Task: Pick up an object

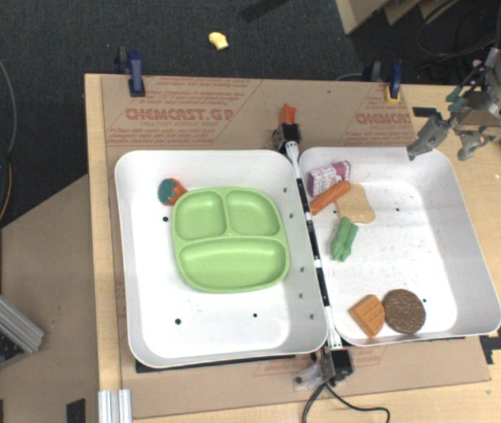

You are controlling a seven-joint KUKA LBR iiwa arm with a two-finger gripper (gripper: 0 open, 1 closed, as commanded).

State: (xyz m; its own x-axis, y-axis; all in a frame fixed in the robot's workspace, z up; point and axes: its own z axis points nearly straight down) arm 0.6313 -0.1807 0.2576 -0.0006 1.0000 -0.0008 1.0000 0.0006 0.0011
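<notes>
While the gripper [448,139] hangs over the right bin's [461,236] far corner, fingers apart and empty, the carrot [328,198] lies leftward. Its long axis runs diagonally.

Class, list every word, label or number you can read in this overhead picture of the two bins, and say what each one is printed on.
"CHEMCAST GP", in red on the brown board behind the left bin.
A second red print of the same kind on the board behind the right bin, near, is too blurred to read fully.
The purple and white packet in the right bin bears print too small to read.
</notes>
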